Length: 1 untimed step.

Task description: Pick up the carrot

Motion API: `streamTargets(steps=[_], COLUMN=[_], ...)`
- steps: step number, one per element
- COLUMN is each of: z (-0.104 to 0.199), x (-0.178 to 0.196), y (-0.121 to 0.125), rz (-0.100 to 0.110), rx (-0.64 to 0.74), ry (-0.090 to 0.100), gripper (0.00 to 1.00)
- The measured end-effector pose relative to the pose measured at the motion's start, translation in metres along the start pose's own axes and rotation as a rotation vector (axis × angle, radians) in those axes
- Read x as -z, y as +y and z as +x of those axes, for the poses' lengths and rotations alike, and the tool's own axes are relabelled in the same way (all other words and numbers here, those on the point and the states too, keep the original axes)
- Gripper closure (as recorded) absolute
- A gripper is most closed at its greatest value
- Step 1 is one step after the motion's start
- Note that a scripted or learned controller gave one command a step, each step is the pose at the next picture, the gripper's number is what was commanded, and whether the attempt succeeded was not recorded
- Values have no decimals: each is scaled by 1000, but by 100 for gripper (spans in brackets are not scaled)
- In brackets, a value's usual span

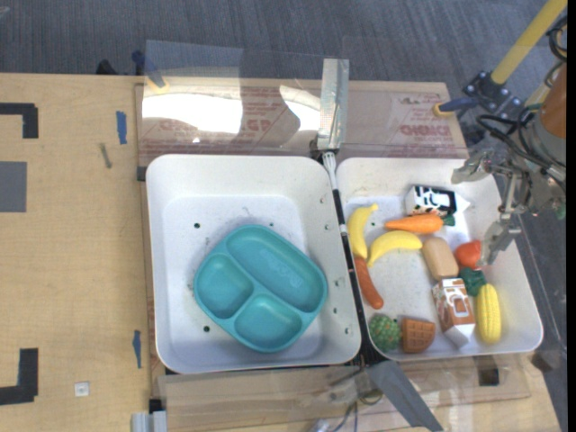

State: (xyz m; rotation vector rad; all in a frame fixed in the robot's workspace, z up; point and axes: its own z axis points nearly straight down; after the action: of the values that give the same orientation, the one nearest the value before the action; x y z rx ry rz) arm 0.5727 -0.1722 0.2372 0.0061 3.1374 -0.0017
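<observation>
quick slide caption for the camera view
End effector hovers at right bin's edge; carrot lies among toy food.

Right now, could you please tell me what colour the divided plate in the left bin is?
Teal, a blue-green; the divided plate shows best in the camera view.

A red tomato-like piece (468, 254) sat just left of the gripper (493, 250), with a tan loaf shape (439, 259) further left. Below the gripper lay a yellow corn cob (488, 313) and, beside it, a small carton (454, 309). Two bananas (396, 244) (362, 228) and a red stick-shaped piece (367, 282) lay well to its left, near the right bin's (531, 331) inner wall. A broccoli (385, 331) and a brown waffle-like piece (417, 334) occupied the near corner. A black-and-white item (432, 201) rested up and left. Farthest off, the left bin (171, 241) held a teal divided plate (261, 286).
</observation>
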Motion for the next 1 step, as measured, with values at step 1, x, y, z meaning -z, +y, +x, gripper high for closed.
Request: streamTargets(steps=[1], z=[2], x=[-116], y=[7], rz=[3], rx=[32], ry=[-16], gripper=[0])
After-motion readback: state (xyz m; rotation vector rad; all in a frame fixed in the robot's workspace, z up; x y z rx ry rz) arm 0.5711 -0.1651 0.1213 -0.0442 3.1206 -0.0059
